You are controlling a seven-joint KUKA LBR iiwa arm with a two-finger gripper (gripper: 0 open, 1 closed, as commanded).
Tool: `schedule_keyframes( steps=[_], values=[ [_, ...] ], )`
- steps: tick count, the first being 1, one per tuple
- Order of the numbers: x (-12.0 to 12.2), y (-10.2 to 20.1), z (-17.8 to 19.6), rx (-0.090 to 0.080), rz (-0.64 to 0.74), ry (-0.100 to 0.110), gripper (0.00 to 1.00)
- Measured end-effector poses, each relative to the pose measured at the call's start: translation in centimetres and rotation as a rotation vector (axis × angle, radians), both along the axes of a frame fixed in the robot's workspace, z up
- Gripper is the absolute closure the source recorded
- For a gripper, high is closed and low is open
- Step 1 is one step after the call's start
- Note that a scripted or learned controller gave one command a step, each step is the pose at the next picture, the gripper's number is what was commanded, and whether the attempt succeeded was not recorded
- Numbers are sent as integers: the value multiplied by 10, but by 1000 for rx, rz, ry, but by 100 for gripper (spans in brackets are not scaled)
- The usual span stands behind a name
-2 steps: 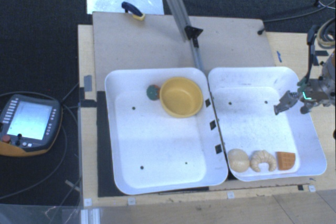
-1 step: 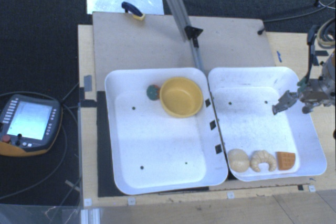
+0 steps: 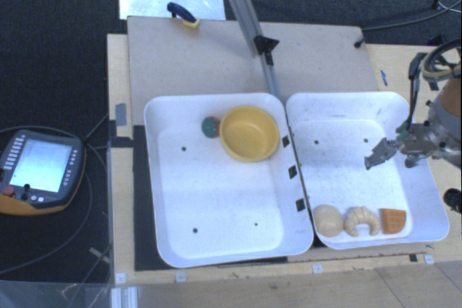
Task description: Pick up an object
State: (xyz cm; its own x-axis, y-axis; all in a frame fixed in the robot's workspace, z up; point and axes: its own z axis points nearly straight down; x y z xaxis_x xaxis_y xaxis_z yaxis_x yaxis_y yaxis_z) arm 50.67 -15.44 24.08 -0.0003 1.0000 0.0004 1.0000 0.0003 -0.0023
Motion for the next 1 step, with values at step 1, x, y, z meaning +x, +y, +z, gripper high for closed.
schedule_keyframes(
  steps=[1],
  values=[
    [-1, 6, -60, 0, 0, 1, 0]
  ],
)
